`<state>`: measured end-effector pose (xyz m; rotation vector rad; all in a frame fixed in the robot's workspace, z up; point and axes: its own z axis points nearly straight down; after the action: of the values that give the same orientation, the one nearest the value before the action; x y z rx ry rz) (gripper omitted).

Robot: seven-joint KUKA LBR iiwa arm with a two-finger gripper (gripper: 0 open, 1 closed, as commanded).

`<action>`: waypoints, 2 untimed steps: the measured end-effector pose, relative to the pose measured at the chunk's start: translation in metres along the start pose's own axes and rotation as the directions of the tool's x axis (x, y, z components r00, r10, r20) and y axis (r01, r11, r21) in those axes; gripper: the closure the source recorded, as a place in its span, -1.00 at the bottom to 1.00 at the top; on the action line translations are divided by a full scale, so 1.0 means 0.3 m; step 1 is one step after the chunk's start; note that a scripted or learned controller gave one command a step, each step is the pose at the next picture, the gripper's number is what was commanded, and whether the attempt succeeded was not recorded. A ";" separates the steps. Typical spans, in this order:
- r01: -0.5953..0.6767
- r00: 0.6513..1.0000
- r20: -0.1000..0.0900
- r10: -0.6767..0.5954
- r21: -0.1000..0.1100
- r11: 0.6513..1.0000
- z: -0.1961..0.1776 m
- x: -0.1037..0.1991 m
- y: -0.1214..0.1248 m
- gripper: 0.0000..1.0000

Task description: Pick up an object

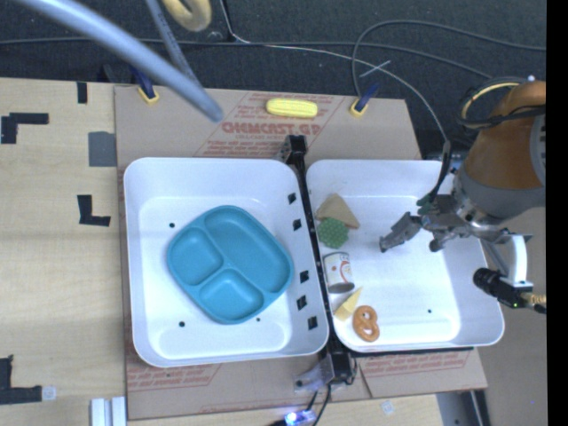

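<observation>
Pretzel at the near edge of the right bin, my fingers above the bin floor holding nothing.

Taking the right bin as my landmark: the pretzel lies at its near left corner, with a yellow wedge just beside it and a small can farther back along the left wall. Behind the can sit a green round thing and a tan wedge, touching each other. My fingers are spread apart over the bin's middle, well apart from all these pieces. Left of this bin, the other bin holds a blue divided tray. Beyond both, on the worktop's cardboard, lies a yellow corn cob.
</observation>
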<state>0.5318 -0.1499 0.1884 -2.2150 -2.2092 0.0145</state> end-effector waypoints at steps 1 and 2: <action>0.004 1.000 0.002 -0.004 -0.014 1.000 -0.026 0.002 0.010 -1.00; 0.003 1.000 0.003 -0.002 -0.011 1.000 0.161 -0.029 -0.002 -1.00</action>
<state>0.5305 -0.1583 0.1402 -2.2191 -2.2188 0.0055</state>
